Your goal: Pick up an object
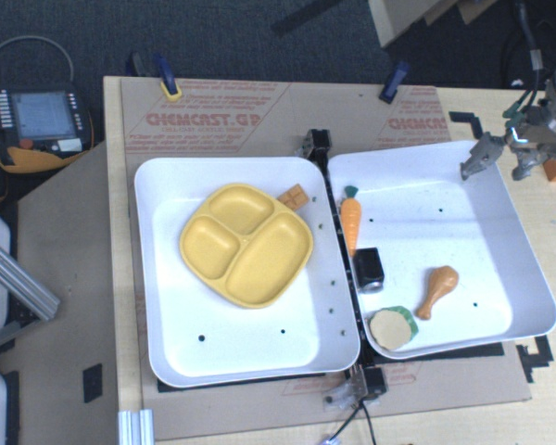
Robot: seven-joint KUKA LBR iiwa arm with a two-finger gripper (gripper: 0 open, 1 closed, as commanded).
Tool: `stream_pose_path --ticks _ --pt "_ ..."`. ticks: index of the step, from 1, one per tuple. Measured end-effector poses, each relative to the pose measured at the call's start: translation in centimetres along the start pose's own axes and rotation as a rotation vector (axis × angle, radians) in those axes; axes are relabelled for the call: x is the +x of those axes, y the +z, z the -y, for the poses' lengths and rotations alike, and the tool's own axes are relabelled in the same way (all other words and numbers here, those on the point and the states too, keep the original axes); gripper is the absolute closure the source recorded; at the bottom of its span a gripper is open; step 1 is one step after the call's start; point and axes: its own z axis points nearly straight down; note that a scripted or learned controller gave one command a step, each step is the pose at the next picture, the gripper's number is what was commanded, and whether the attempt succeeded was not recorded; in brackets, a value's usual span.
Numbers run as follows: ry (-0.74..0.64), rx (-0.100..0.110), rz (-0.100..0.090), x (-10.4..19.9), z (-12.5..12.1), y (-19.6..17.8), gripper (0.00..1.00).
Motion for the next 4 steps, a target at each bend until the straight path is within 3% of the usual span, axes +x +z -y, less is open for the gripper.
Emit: stream_pose_path --ticks 1,2,4 --pt "-0.004 -0.013 0.003 0.1 -0.2 -0.8 0.0" --pt "-0.002 -0.006 0.001 -0.6 -0.2 5.4 0.0" --pt "-0.003 -0.007 0.001 -0.4 1.0 14.2 0.0"
